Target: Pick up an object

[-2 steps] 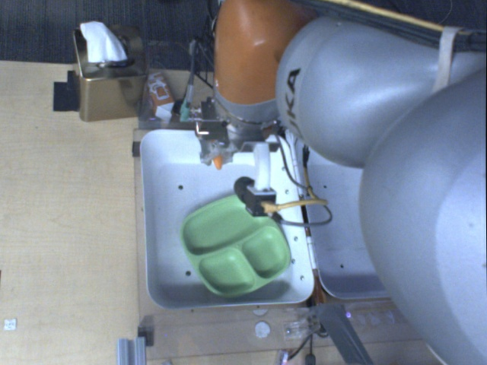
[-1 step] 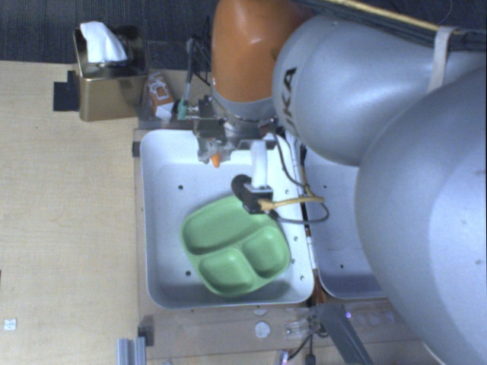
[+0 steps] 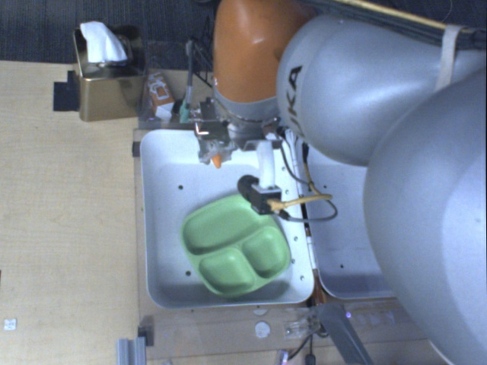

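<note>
A green divided plate [image 3: 234,245] with three compartments lies tilted in the near half of the left white bin [image 3: 156,226]. My gripper [image 3: 210,152] hangs over the bin's far edge, beyond the plate and apart from it. A small orange thing [image 3: 218,160] shows right at the gripper's tip; whether it is held I cannot tell. The grey arm with its orange band covers much of the right side of the view.
The right bin [image 3: 342,234] is mostly hidden under the arm. A gold tissue box [image 3: 106,82] stands on the bench at the far left, with a small packet [image 3: 159,91] beside it, behind the left bin.
</note>
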`<act>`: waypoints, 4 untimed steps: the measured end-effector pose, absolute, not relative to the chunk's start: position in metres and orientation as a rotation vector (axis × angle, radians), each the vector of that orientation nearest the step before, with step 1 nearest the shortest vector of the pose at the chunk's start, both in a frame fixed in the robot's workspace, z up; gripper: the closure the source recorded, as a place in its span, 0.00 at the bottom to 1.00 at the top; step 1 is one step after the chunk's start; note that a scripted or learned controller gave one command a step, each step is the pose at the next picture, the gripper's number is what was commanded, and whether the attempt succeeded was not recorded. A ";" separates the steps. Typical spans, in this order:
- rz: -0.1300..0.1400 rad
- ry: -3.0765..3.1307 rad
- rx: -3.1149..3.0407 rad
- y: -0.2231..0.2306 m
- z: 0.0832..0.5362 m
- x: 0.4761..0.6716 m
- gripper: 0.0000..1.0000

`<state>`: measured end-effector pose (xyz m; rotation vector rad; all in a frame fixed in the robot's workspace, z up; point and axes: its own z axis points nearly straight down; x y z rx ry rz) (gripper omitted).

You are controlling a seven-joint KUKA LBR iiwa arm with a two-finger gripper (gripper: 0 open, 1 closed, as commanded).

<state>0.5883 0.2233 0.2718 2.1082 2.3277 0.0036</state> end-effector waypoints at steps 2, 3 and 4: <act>0.004 2.316 2.122 0.184 0.097 0.586 0.00; 0.005 2.141 2.297 0.164 0.132 0.669 0.00; 0.008 2.577 1.786 0.070 0.395 0.631 0.00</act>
